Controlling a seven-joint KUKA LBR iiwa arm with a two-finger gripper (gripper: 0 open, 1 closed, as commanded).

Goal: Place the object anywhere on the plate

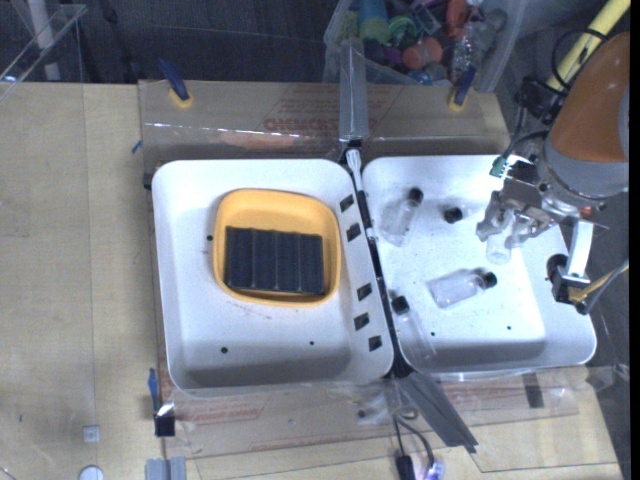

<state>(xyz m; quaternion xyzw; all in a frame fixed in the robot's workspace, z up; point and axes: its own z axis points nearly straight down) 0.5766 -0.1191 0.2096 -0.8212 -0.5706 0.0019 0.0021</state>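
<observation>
Your gripper [510, 230] hovered near the right bin's [520, 338] right edge; its grip state could not be told. The clear bottle [458, 287] could slip, being smooth, before reaching the plate [275, 204].

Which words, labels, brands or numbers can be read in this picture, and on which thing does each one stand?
None can be read.
Cardboard sheet behind the bins: faint reddish print, too blurred to read.
Yellow plate, the dark ridged block on it, and the clear bottles: no lettering that I can see.
Right bin and left bin: plain white, only small dark spots.
</observation>
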